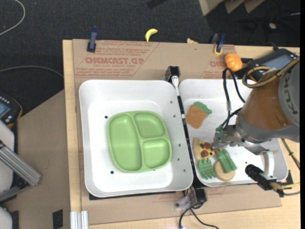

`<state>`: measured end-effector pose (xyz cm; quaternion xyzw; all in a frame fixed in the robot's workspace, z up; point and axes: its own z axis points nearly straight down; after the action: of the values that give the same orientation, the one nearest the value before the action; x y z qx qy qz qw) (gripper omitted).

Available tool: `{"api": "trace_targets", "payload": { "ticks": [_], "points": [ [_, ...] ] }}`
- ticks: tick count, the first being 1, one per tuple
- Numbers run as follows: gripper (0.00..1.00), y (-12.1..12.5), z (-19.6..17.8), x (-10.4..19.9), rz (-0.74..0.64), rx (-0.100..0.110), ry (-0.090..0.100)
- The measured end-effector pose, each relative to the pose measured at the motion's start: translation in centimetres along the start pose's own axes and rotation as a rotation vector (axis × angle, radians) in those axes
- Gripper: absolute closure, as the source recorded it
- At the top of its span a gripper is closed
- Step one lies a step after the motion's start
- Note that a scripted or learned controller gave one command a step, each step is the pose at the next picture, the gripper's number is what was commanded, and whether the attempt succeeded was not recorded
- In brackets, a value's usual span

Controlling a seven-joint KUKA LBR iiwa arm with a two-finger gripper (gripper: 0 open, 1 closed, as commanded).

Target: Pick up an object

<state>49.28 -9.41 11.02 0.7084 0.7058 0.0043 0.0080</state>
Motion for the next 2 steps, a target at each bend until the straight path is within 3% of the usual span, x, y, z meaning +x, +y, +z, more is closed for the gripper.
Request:
{"api": "trace_targets", "payload": {
  "ticks": [1, 2],
  "points": [
    [1.00, 0.1, -1.0, 0.0, 0.000, -0.002, -0.001],
    [1.00, -1.2, -7.8, 6.9, -0.010, 0.013, 0.006]
  ]
}}
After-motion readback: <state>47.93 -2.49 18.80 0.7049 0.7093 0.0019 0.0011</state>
